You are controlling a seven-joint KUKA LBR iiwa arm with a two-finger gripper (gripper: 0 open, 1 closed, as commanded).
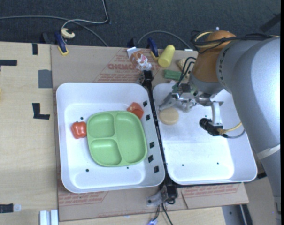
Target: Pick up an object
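Beige disc (169,116): right bin (203,165), top-left corner
Gripper (181,97): just above disc; finger state can't tell
Green tray (117,138): left bin (73,172)

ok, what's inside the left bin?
In the left bin: a green divided plate, an orange object at its left edge and a red one at its upper right. Whatever is under the plate is covered.

Bulky grey arm (254,78), orange wrist band (208,62), black cables.
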